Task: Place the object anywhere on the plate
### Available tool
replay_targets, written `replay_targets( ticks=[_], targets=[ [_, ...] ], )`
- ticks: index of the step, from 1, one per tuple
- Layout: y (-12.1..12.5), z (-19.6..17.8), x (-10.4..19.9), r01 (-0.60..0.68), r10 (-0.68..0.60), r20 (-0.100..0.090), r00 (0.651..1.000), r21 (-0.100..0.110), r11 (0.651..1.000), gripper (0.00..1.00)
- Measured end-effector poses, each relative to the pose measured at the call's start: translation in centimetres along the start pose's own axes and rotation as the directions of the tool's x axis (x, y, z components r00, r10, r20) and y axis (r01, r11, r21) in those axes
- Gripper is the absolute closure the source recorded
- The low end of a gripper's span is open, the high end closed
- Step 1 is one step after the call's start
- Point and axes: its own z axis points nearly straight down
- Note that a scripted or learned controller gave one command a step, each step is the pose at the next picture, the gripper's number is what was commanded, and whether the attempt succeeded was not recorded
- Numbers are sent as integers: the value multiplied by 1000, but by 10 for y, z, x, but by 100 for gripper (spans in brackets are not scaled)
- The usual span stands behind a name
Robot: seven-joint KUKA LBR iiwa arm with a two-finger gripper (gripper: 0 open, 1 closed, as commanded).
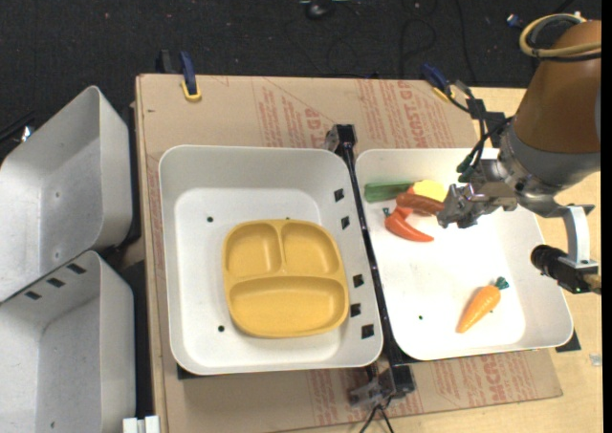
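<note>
Over right bin (535, 326), gripper (457, 209) near toy pile (413, 204); finger state unclear, pile partly hidden.

Single fixed camera, mounted above the bench, looking down at a slant. Far bench edge sits toward the top of frame, with dark floor (86, 20) and cables beyond it; near edge runs along the bottom. Framing is wide enough to take in both white bins whole: left bin (182, 259) roughly centre frame, right bin (535, 326) toward the right. The arm (564, 97) enters from the right and is cut by the frame edge. Spare white tubs (57, 183) fill the left margin.
</note>
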Motion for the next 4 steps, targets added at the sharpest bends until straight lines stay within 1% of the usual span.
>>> replay_targets(
  ticks=[1,3,4],
  targets=[
    [-15,1,51,0,0,-1,1000,3,1000,100],
    [-28,32,155,1,-1,-1,1000,3,1000,100],
    [-31,37,217,1,-1,0,1000,1,1000,100]
  ],
)
